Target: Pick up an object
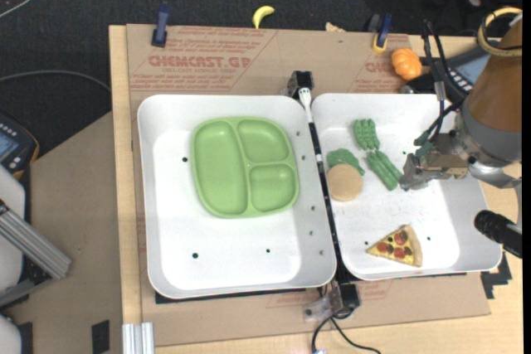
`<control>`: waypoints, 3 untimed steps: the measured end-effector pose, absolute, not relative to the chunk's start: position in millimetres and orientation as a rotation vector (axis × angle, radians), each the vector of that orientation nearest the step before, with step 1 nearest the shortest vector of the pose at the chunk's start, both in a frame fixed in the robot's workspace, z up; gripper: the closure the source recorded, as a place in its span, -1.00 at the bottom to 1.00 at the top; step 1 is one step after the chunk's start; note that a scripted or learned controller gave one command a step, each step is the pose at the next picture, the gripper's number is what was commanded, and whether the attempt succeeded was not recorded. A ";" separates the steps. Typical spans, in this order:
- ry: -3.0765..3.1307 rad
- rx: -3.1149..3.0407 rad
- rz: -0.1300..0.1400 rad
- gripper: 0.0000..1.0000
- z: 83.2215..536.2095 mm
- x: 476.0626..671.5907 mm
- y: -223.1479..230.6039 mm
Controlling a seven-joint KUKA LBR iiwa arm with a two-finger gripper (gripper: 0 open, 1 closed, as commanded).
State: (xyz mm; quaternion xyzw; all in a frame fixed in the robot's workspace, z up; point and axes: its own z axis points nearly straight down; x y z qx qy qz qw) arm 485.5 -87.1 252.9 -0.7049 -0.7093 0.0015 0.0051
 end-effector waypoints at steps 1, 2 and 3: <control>-2.234 -2.211 -0.008 1.00 296.5 479.8 4.6; -2.229 -2.228 -0.014 1.00 389.2 480.5 -15.9; -2.231 -2.217 -0.010 1.00 423.2 479.9 41.8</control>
